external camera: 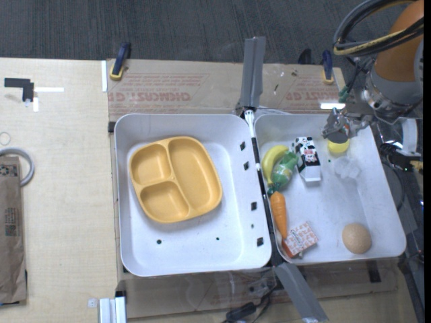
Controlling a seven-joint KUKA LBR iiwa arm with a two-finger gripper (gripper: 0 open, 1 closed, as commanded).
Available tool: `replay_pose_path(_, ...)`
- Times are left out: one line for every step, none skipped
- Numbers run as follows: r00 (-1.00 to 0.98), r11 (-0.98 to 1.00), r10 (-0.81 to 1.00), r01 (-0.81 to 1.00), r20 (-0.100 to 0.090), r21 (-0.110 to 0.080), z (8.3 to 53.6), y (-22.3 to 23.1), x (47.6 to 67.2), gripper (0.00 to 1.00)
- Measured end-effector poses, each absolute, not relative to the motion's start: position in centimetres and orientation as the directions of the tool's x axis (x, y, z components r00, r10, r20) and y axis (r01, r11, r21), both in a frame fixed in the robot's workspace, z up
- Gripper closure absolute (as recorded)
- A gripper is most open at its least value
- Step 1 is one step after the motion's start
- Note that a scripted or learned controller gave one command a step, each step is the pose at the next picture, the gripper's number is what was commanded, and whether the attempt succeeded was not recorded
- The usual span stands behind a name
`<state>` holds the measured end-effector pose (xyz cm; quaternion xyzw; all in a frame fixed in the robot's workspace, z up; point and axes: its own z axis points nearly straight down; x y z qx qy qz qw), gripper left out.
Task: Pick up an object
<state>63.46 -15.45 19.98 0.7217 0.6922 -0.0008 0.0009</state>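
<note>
The gripper hangs over the far corner of the right-hand white bin, directly above a small round yellow object, so the step in hand looks like the reach to grasp. Whether its fingers are open or closed cannot be told, nor whether they touch the object; the next move likely calls for a firm closure and a straight lift.

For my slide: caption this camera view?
Gripper over a small yellow object in the right white bin; yellow divided plate in left.

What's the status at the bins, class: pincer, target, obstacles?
Pincer low in right bin, at small yellow object. No grasp visible. Black-and-white carton nearby.
</note>
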Motion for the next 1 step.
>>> replay_pose_path(-0.011,0.011,1.000,1.000,-0.003,0.001,21.58,-8.93,65.57,1.00)
